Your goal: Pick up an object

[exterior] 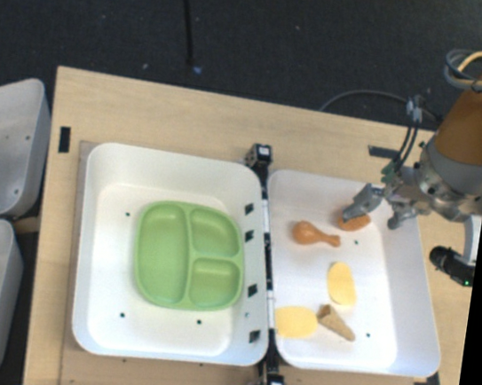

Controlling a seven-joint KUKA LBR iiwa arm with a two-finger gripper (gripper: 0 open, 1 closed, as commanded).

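Gripper (380, 210) fingers stand spread over the right bin's (405, 292) far edge, with a small orange piece (354, 220) just below the near finger, not clearly pinched between them. That piece lies slantwise, toward the bin's middle from the gripper. A drumstick-shaped toy (314, 235) lies near, further inward.

One fixed camera looks down at a slant on the bench (74, 108), taking in both bins (79, 315) from some height.
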